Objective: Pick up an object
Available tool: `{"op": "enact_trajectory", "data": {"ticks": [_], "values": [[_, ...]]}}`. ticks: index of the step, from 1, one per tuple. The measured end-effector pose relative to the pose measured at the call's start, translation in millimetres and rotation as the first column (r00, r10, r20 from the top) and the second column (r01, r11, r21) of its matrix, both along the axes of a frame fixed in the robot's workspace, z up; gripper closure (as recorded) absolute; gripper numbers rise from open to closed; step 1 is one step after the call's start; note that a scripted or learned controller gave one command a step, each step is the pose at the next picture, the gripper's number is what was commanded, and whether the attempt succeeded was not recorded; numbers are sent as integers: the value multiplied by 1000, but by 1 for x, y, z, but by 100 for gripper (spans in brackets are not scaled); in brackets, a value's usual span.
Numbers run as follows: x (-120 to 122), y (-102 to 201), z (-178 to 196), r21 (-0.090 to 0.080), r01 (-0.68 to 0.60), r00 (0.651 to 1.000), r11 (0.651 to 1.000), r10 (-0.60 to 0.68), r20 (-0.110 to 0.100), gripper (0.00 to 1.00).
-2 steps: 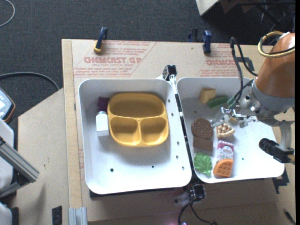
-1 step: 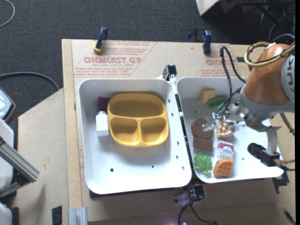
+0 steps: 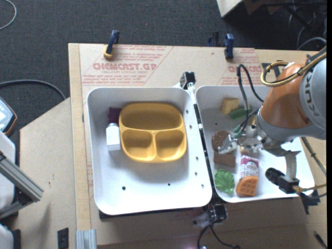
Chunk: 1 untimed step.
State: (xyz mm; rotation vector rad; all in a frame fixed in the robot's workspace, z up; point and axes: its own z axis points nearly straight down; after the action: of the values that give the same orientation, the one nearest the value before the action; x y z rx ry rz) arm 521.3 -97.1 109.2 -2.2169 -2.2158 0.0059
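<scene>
My gripper (image 3: 229,144) hangs low over the middle of the right bin (image 3: 211,113), reaching in from the right. It sits right at a round brown cookie (image 3: 220,137) and just above a brown block (image 3: 224,160). Nothing can be seen lifted by it. Close by lie a pink-and-white packet (image 3: 249,166), a green leafy piece (image 3: 224,180) and an orange waffle (image 3: 247,186) along the front. A yellow cheese wedge (image 3: 229,106) and a green item (image 3: 239,113) lie toward the back, partly behind the wrist.
The left bin (image 3: 145,187) holds a yellow divided plate (image 3: 152,131), a small white bottle (image 3: 113,137) at its left side and a purple item (image 3: 114,112) behind the bottle. The grey and orange arm (image 3: 290,110) covers the right bin's right side.
</scene>
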Motion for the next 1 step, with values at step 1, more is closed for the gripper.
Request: {"op": "enact_trajectory", "data": {"ticks": [1], "values": [[2, 1, -23, 1, 0, 1000, 1000, 0, 8, 0]]}}
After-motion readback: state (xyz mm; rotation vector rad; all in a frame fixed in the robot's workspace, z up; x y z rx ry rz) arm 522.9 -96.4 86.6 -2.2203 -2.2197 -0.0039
